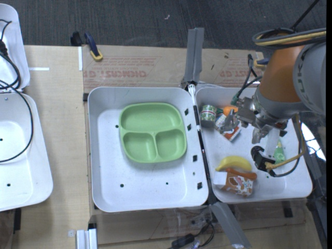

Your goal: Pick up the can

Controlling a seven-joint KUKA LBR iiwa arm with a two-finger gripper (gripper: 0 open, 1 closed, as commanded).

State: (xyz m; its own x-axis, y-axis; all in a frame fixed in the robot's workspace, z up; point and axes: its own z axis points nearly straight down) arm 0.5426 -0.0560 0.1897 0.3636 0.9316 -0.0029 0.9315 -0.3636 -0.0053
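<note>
Small green-labelled cylindrical can (208, 113) lies on its side in the right bin's (298, 188) far-left corner. The claw (233, 119) hangs just right of it, crumpled wrapper (229, 126) clamped between its fingers.

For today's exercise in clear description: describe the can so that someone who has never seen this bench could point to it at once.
Start at the right-hand shallow white bin, the one the grey arm reaches over. Go to its far left corner, beside the divider between the bins. There lies the small green-labelled metal can, the one round, silvery-ended thing, with a crumpled red-and-white packet just right of it and a yellow banana nearer the front.
</note>
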